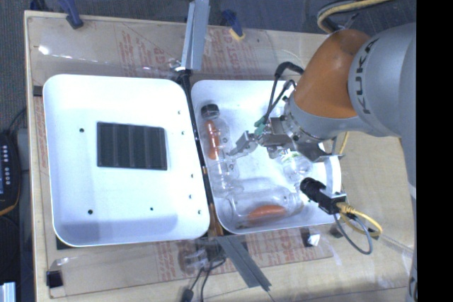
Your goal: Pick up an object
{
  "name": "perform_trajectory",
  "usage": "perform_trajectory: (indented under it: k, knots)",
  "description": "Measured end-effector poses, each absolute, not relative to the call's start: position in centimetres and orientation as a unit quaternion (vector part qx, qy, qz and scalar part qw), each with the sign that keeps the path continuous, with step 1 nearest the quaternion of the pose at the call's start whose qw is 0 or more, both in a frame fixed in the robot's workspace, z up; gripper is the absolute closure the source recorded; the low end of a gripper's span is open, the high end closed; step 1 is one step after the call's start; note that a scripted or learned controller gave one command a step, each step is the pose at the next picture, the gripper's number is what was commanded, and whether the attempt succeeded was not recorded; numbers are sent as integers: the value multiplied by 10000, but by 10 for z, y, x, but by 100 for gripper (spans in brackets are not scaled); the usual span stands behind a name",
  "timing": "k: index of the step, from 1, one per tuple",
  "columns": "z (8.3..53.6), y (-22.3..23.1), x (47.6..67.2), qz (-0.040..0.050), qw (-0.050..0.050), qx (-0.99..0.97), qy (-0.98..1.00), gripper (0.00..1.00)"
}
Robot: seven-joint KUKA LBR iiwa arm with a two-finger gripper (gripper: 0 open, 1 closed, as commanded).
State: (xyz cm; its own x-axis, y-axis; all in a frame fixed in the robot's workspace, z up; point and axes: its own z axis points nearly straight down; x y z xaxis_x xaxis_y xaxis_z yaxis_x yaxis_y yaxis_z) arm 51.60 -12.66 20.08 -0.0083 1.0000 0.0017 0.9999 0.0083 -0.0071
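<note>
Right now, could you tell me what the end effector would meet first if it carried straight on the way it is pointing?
Probably the clear plastic bottle by the right bin's left wall: the end effector points left toward it, though depth is hard to judge from above.

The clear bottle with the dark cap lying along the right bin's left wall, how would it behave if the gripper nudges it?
Lying on its side, the clear bottle would probably roll. It looks like smooth plastic, so likely light and slippery.

Two bins side by side, bottle (212,134) and jar (258,205) in right bin (212,90), gripper (248,141) above them
</note>
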Motion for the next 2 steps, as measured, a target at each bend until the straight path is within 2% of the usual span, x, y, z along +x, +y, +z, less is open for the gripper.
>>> perform_trajectory:
  k: [1,2]
  knots:
    - [173,-195,526,18,17,-7406,-6720,0]
    - [146,-160,562,6,5,-6551,-7556,0]
